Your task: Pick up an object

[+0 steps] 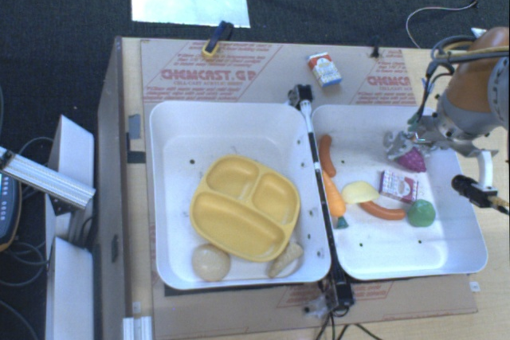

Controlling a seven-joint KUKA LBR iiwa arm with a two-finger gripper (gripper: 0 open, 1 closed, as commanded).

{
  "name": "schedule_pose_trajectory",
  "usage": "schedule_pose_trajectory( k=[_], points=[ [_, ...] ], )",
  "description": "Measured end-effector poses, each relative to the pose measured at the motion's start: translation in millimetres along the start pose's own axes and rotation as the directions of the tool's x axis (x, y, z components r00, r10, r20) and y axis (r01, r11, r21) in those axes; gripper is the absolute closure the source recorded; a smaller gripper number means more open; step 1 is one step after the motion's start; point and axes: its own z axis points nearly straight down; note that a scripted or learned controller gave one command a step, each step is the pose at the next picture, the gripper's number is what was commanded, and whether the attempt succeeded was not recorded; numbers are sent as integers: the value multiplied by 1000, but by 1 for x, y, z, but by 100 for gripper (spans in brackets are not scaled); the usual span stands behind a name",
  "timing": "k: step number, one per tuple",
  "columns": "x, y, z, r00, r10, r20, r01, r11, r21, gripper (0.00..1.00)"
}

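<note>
My gripper [402, 144] hangs low over the back right part of the right bin [414, 271], on the grey arm [470, 95] that reaches in from the right. A magenta object [413, 162] lies just below and to the right of it, close or touching; which one I cannot tell. In front of it sit a red-and-white box [398, 186], a green ball [421, 212], an orange sausage [382, 210] and a pale yellow piece [359, 192]. A carrot [334, 199] and a red sausage [327, 155] lie along the bin's left wall.
The left bin [171, 171] holds a yellow divided tray [245, 207], a beige round object [211, 263] and a beige wedge [285, 259]. On the bench behind the bins are a small red-and-white carton [324, 69] and a yellow-and-black tool [216, 40].
</note>
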Motion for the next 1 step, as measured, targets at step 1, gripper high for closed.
schedule_pose_trajectory(
  k=[1],
  points=[
    [82, 34, 14, 1000, 10, -3, -10, 998, 55, 100]
  ],
)
